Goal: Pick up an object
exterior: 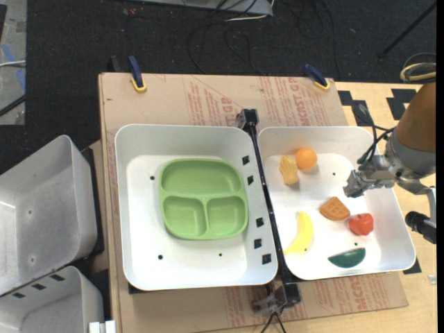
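Note:
The right bin (326, 139) holds several toy foods: an orange ball (306, 159), a tan bread-like piece (289, 171), an orange waffle-like piece (335, 209), a yellow banana (301, 233), a red strawberry-like piece (361, 223) and a dark green piece (347, 257). My gripper (355, 186) hangs over the bin's right side, just above and right of the waffle piece and up from the red piece. Nothing shows between its tips.
The left bin (135, 144) bears a green three-compartment tray (204, 198). A black divider (262, 193) runs between the bins. Blue-yellow clamps (137, 75) (316, 77) hold the cardboard at the back. Grey tubs (41, 207) stand at the far left.

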`<state>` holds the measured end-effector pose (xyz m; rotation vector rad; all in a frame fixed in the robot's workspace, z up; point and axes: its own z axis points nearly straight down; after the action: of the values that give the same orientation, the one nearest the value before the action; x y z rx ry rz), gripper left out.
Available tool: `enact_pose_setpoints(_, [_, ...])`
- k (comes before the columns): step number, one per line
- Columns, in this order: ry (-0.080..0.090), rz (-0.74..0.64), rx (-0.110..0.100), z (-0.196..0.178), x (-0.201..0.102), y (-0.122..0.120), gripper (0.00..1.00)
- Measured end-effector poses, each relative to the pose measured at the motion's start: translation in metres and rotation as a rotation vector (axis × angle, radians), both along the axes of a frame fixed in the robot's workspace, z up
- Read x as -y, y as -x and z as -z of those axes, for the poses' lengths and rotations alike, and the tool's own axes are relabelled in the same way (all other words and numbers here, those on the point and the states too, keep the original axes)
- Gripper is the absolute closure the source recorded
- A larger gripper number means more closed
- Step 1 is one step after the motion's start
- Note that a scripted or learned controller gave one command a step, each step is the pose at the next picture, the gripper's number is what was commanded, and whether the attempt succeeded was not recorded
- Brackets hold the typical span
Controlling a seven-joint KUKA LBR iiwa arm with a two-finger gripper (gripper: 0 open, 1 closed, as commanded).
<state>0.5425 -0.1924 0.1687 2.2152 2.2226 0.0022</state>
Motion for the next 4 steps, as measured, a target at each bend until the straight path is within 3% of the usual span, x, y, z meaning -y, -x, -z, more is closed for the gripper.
enact_pose_setpoints(1, [0.0,-0.001,0.0,-0.045,0.0,-0.001,1.0])
enact_pose_setpoints(3, [-0.003,-0.005,-0.003,-0.06,-0.092,0.005,1.0])
enact_pose_setpoints(4, [-0.003,-0.004,-0.006,-0.05,-0.141,0.017,1.0])
